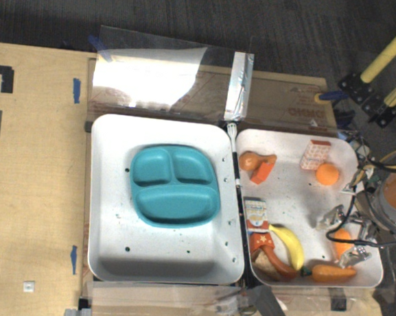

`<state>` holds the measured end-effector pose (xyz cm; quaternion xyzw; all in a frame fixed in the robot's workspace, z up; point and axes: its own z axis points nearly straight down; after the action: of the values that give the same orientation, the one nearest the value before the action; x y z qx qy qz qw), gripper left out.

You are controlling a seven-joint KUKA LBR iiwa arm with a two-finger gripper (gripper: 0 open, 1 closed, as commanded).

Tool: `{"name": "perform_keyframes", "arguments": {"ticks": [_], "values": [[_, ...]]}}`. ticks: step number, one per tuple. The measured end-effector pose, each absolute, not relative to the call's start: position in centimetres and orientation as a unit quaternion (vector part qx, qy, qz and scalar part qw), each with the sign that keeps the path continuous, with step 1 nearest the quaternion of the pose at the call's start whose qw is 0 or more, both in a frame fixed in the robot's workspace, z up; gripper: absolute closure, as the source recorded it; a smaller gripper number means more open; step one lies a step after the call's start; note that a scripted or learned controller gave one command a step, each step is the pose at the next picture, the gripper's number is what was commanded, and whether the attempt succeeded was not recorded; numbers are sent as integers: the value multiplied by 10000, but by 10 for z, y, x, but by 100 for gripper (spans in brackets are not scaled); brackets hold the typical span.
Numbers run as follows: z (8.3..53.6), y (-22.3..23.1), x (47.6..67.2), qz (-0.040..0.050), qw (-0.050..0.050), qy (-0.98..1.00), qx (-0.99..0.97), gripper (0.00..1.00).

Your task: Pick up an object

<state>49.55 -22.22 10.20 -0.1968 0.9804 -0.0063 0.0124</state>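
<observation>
1. Tool (346, 232) low in the right white plastic bin (287, 196), near its right wall; open or closed cannot be told.
2. Small orange round fruit (341, 236) right at the tool, partly hidden by it.
3. Yellow banana (291, 243), orange carrot (332, 272) near the bin's near edge.
4. Orange ball (327, 174) far right.
5. Teal 3-compartment plastic plate (175, 185) centred in the left white bin (105, 201).
</observation>
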Motion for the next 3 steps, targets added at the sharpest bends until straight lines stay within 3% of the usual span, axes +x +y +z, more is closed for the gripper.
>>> {"name": "perform_keyframes", "arguments": {"ticks": [1, 3], "values": [[91, -222, 494, -29, 102, 9863, -1647, 0], [90, -223, 492, -49, 75, 9667, -2559, 0]]}}
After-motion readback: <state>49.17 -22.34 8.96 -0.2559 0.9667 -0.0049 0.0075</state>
